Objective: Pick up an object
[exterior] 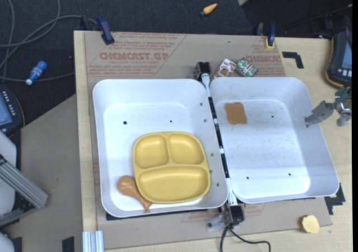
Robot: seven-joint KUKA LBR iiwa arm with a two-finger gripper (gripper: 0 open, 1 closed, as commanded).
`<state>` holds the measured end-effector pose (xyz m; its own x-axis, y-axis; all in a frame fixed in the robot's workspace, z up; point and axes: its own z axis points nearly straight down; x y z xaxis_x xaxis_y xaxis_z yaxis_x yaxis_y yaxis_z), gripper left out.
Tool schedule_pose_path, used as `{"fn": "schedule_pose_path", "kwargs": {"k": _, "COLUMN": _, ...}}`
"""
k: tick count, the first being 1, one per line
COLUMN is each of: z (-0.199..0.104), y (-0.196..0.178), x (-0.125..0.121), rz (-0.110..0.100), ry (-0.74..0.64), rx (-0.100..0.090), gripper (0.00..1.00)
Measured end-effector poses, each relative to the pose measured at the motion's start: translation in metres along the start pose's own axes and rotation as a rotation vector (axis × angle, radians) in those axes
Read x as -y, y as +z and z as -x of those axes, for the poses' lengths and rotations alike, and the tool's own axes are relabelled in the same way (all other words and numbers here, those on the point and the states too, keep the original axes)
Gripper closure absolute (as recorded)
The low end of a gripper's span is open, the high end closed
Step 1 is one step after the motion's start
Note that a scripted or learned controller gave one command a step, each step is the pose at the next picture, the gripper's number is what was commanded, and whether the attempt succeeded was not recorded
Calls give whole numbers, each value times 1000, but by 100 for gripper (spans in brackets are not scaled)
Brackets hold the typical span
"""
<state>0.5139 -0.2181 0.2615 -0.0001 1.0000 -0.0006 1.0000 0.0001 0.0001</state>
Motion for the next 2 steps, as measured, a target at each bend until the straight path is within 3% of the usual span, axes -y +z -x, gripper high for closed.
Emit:
{"fn": "schedule_pose_path", "kwargs": {"k": 1, "z": -96, "y": -8, "x": -14, "rz": 0, "ry": -10, "rx": -4, "gripper": 0}}
{"fn": "schedule_pose_path", "kwargs": {"k": 2, "z": -103, "y": 142, "x": -71, "rz": -8, "ry": -4, "rx": -3, "gripper": 0}}
